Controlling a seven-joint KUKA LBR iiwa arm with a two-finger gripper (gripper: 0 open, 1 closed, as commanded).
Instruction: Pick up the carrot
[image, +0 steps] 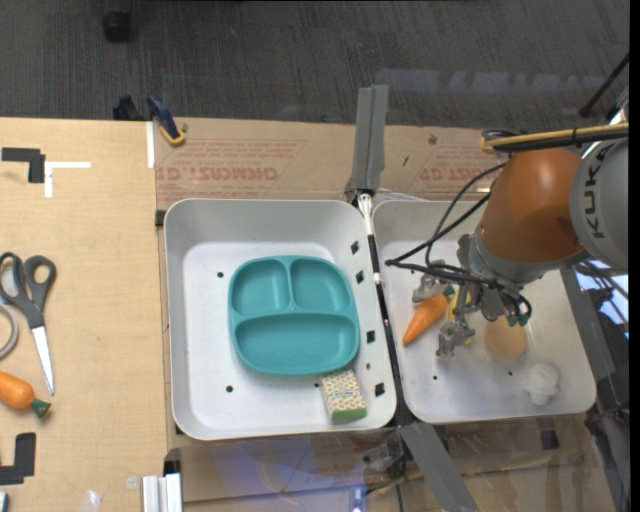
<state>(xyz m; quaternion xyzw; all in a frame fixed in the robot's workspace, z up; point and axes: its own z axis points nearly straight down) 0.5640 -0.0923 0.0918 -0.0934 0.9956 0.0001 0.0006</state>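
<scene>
Camera view, and the gripper (462, 322) hangs low in the right bin (420, 395), just right of the carrot (425, 317), which lies slanted at the bin's left side. I can't tell how the pincer stands. Left bin (190, 330): teal divided plate (294, 315), sponge (344, 396) at its lower right

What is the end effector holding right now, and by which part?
Cannot tell. The end effector is low in the right bin, beside the carrot's thick end, but no grip is visible.
</scene>
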